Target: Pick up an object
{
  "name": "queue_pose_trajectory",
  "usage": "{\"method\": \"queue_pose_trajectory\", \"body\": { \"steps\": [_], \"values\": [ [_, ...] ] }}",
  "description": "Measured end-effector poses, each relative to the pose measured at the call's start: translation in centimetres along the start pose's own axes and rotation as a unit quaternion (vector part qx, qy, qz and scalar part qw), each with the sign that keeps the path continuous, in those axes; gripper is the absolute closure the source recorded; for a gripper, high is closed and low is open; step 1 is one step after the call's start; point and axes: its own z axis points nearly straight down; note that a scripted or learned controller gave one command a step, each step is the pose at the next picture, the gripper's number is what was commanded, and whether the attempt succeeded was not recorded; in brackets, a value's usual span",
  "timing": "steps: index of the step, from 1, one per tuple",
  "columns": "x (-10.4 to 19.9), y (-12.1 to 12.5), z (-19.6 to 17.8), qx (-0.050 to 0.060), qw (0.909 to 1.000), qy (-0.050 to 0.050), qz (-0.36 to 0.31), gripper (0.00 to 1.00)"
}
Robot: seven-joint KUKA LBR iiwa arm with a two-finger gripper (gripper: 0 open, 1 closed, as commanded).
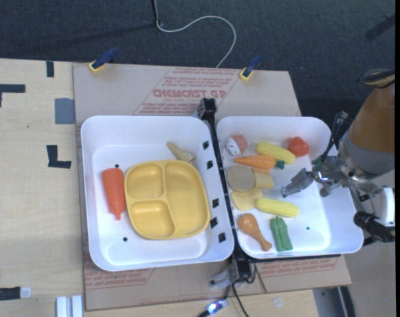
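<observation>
— What is counted in the two bins?

— In the left bin [98, 177], three things are seen: one yellow divided plate [167, 198], one orange carrot [113, 191] just beside its left edge, and one small tan piece [181, 152] at its upper rim; in the right bin [319, 236], two corn cobs are counted, the upper corn [275, 152] and the lower corn [278, 207]; one orange carrot with a green top [256, 162] is laid between them; one red tomato [298, 146], one chicken drumstick [253, 230], one green vegetable [281, 234], one tan round disc [240, 177] and one pale red-and-white piece [236, 144] are also seen.

— And the gripper?

— The gripper [296, 184] is seen low over the right bin, just above the lower corn; its fingers are spread apart, and nothing is gripped between them.

— Is any writing legible?

— Red print is seen on the cardboard sheet [187, 91] beneath the bins; it cannot be read with certainty.
</observation>
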Motion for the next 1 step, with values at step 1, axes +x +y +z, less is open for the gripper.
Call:
{"method": "queue_pose_trajectory", "body": {
  "steps": [1],
  "values": [
    [0.02, 0.31, -0.65, -0.006, 1.0000, -0.001, -0.002, 0.00]
  ]
}}
